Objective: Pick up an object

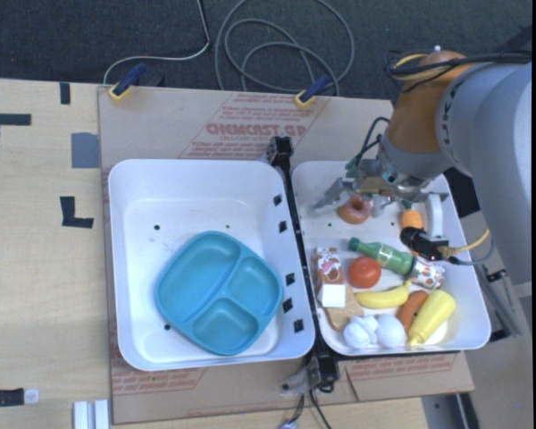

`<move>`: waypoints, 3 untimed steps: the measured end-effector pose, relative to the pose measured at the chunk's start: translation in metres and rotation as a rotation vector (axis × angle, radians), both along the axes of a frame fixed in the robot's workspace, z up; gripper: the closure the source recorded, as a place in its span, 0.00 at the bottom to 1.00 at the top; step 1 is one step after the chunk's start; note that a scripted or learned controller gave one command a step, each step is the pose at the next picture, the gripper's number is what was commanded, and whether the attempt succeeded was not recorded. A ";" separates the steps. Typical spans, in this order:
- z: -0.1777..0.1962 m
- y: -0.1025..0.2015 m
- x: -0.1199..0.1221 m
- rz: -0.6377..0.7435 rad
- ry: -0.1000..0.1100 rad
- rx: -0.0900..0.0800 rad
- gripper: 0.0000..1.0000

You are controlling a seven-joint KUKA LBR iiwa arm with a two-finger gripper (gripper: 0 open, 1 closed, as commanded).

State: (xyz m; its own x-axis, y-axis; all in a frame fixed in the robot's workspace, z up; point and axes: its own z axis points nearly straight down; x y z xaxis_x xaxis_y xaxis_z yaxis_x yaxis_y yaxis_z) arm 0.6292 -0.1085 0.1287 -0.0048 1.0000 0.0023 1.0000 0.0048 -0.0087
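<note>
- The claw (357, 202) is low in the right bin (469, 329), directly over a small pinkish-brown ring-shaped piece (354, 209). I cannot tell its state, nor if it has the piece.
- Risk: the piece is low and rounded, so I judge it may slip out sideways or stay in the bin when the claw rises.
- Just beside the claw, toward the front, lie a green bottle (384, 255) and a red tomato (364, 272); a badly aimed descent could push them.
- Further away, the left bin (129, 195) holds a blue divided plate (219, 290).
</note>
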 end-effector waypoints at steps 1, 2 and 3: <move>-0.045 -0.019 0.041 -0.002 -0.014 -0.006 0.00; -0.032 -0.018 0.041 -0.001 -0.014 -0.007 1.00; -0.033 -0.018 0.040 -0.001 -0.012 -0.006 0.00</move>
